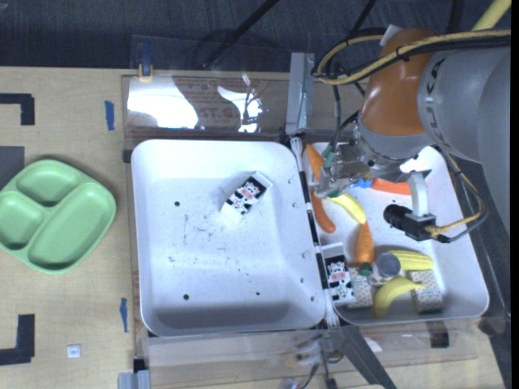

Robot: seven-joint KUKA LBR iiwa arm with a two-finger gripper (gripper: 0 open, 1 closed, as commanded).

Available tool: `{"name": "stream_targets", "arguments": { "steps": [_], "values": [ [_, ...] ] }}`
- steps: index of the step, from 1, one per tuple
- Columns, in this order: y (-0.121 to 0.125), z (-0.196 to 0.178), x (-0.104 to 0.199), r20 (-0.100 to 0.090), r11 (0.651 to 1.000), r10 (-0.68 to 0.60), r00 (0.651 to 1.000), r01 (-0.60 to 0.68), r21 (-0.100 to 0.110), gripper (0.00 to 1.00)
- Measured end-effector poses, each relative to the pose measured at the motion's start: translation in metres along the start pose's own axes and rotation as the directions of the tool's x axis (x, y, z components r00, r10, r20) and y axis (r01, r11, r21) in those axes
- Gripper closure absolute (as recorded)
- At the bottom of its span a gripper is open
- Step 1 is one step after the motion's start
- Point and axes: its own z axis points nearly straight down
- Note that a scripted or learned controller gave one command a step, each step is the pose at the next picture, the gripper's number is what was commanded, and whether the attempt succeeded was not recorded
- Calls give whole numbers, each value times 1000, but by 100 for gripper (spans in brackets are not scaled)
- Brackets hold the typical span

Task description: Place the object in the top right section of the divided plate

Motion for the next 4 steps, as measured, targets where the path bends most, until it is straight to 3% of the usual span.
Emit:
{"name": "stream_targets", "arguments": {
  "steps": [1,2,3,4],
  "values": [
    [35,-37,66,3,961,-276,961,276,-4,100],
    [66,56,84,12,872,-490,872,490,-18,100],
    [83,64,116,38,783,-619,784,620,-43,100],
    [97,66,168,50,704,-707,705,709,-49,100]
  ]
}}
